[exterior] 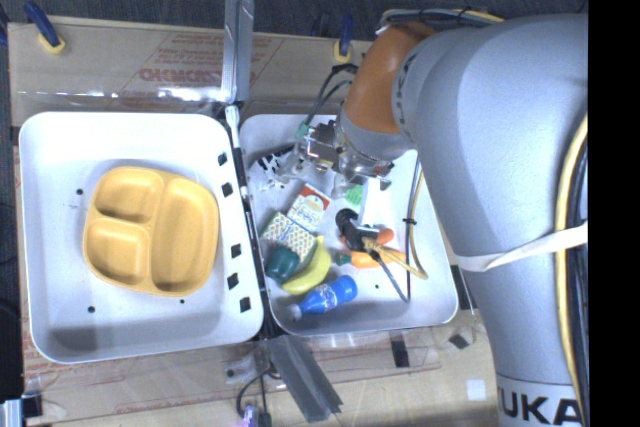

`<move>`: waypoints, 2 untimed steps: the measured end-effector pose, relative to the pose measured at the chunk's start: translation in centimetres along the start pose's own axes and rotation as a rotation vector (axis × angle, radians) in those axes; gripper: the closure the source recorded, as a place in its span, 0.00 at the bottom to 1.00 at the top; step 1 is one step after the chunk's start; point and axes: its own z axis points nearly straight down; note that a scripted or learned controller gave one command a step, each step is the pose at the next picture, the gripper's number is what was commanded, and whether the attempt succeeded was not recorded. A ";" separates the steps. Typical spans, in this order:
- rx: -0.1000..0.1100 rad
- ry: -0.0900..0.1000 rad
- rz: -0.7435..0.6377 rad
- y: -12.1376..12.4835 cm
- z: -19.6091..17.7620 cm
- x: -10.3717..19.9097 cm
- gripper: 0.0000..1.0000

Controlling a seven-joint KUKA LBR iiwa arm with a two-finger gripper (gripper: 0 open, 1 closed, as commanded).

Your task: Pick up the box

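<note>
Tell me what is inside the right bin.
The right bin holds a small box, a patterned box, a banana, a blue bottle, a green item and orange pieces. The arm covers its upper right part, hiding anything there.

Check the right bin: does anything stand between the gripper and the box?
Nothing visible does. The gripper is close beside the box, toward the back of the bin. The banana and bottle lie on the box's other side, toward the front.
</note>
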 end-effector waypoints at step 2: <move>0.012 -0.001 -0.010 -0.2 -0.7 -0.7 1.00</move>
